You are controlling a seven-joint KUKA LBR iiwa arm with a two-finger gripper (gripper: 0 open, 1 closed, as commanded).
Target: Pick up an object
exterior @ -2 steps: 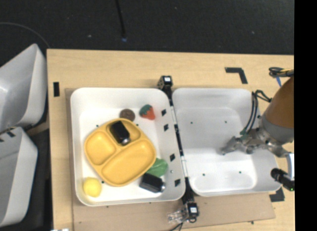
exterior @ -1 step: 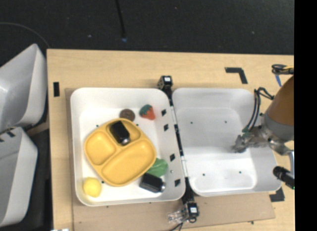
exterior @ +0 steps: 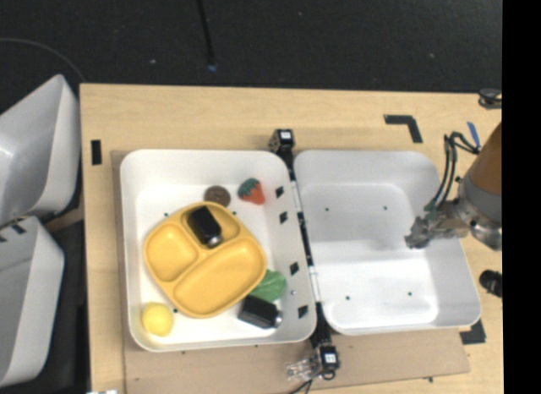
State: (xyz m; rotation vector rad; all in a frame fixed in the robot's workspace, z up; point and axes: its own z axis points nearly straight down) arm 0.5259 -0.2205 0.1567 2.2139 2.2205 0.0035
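Gripper [exterior: 418, 237] over the right bin [exterior: 372, 308], at the frame's right; whether it is released or clenched cannot be told.

Candidates lie in the left bin [exterior: 135, 181]: the yellow ball [exterior: 157, 320] at lower left looks light and likely to roll, so pinch across its middle; the strawberry [exterior: 249, 189] near the top looks small, stiff and slippery.

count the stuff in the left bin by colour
yellow: 2, divided plate and ball
black: 2, one on the plate, one by its lower edge
brown: 1
red: 1, strawberry
green: 1
total: 7
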